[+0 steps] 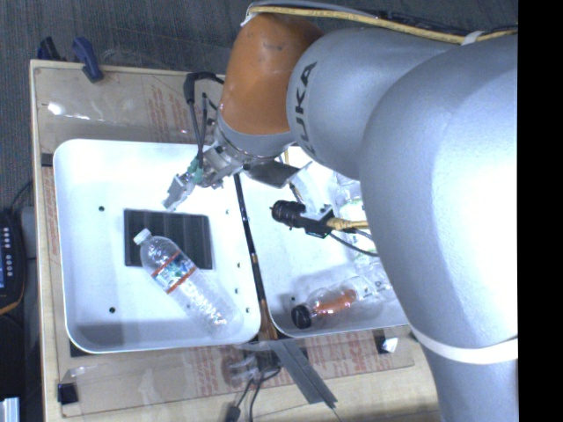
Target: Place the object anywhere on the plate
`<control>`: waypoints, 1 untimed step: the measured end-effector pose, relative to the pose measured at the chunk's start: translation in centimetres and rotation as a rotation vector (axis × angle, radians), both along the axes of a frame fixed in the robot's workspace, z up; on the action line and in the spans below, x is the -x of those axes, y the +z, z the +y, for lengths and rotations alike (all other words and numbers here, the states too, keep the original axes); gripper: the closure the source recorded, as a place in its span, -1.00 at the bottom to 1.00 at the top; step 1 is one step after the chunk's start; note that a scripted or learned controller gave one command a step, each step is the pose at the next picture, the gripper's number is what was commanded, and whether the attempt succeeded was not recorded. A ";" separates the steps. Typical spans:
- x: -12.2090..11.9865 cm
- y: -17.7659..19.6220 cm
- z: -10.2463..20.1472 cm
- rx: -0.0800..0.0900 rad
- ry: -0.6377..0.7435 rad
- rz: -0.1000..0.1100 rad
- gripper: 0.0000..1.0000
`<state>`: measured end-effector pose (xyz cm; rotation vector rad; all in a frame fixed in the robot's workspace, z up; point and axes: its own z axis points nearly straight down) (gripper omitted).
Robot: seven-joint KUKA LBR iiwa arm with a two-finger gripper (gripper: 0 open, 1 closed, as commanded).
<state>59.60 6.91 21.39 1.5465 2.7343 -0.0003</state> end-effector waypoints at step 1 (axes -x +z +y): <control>-1.3 -0.4 -6.1 0.001 0.304 -0.003 -1.00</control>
